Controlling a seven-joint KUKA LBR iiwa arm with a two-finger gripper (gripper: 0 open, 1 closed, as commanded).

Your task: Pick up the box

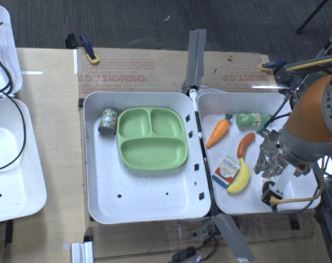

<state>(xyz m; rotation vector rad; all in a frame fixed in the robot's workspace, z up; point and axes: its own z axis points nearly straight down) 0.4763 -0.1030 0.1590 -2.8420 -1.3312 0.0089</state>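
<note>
Left bin [90, 163]: shallow white tray on the pale wood worktop [51, 81], just beside its twin, w/ a grey divider strip between the two.
Plate [152, 137]: light green plastic, 3 compartments, lay flat in the upper middle of left bin.
Can [108, 121]: small cylinder w/ a green-patterned label, sat just left of the plate, touching or nearly touching its rim.
Right bin [248, 204]: second shallow white tray, crowded in its left half.
Carrot [218, 132]: orange toy carrot w/ green top, lay tilted near the upper left of right bin, above the box and apart from it.
Green item [251, 119]: pale green, elongated, near the back wall; exact kind couldn't be told.
Pepper [245, 144]: red-orange curved piece, lay between the green item and the banana.
Banana [240, 179]: yellow, curved, pressed against the box's right side, i.e. between box and gripper.
Box [227, 170]: small flat carton, white w/ orange and blue print, lay slightly tilted in the lower left of right bin, near the bin's left wall.
Gripper [267, 167]: grey, on the arm w/ orange band, stood over right bin just right of the banana, apart from the box; nothing seen in it.
Grip state: open or closed couldn't be told from this angle.
</note>
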